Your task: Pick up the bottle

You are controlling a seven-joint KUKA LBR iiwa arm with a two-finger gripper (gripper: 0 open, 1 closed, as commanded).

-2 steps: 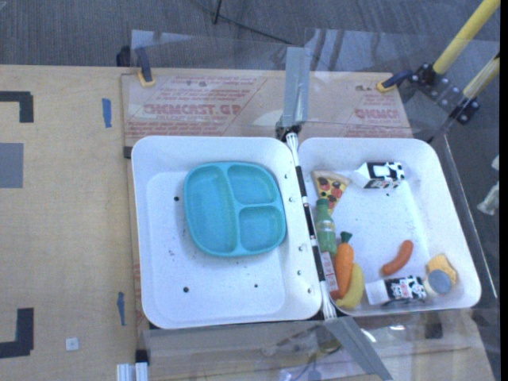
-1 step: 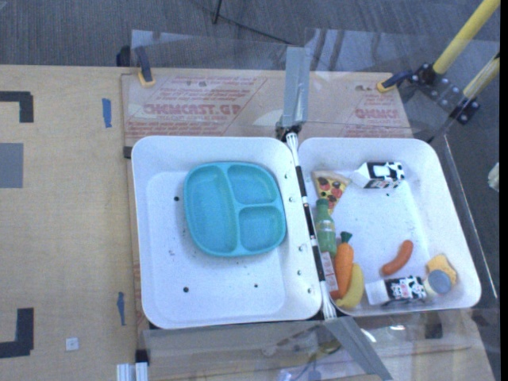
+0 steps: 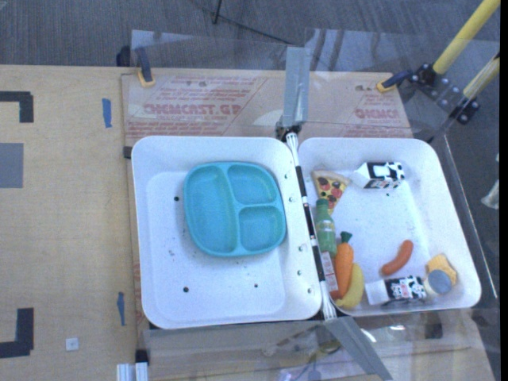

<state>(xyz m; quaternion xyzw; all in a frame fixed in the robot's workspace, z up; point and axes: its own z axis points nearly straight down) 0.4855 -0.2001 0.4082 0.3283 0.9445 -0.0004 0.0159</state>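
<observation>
Turquoise divided plate (image 3: 235, 209) in white left bin (image 3: 151, 236). Green bottle (image 3: 325, 225), orange carrot (image 3: 343, 266), yellow banana (image 3: 354, 288), red-orange sausage (image 3: 397, 257), black-and-white cow-patterned cartons (image 3: 382, 175) in white right bin (image 3: 444, 213). Tan desk (image 3: 55, 213) with blue tape.

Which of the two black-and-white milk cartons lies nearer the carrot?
The milk carton at the right bin's front edge, beside the banana. The other carton sits at the back, farther from the carrot.
</observation>
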